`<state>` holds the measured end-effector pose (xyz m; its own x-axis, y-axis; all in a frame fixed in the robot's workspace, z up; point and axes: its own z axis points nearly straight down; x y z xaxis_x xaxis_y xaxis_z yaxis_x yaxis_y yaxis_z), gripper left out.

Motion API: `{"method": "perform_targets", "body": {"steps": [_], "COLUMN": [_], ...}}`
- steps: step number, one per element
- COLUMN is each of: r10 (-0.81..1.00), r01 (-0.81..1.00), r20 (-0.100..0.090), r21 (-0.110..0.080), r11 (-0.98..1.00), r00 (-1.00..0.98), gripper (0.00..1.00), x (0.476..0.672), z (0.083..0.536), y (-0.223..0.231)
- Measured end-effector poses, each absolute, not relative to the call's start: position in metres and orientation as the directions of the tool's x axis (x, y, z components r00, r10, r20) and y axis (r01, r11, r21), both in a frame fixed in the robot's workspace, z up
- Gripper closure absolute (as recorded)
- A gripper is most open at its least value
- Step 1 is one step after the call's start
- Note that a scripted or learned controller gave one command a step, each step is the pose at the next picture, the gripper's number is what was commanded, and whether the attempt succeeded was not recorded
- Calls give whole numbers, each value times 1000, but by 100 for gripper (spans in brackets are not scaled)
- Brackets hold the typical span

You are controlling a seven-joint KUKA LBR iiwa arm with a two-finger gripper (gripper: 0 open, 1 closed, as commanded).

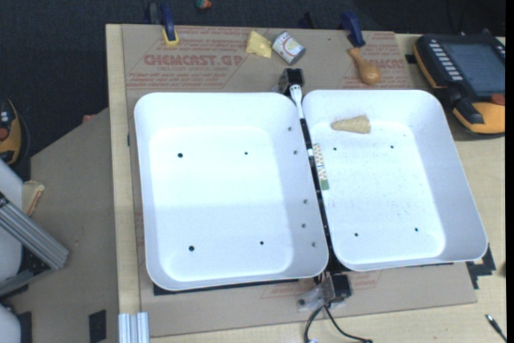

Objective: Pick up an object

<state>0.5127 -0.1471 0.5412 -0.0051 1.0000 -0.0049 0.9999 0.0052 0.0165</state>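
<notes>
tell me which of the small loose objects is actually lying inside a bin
The tan lump near the far edge of the right bin. The yellow wedge, small box and orange-brown piece lie on the board beyond the bins.
</notes>
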Motion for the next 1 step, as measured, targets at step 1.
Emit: {"method": "perform_targets", "body": {"steps": [1], "r10": [1000], "r01": [1000], "r20": [-4], "r21": [7], "r11": [1], "r00": [-1], "gripper": [100], "x": [512], "z": [545], "y": [-149]}}
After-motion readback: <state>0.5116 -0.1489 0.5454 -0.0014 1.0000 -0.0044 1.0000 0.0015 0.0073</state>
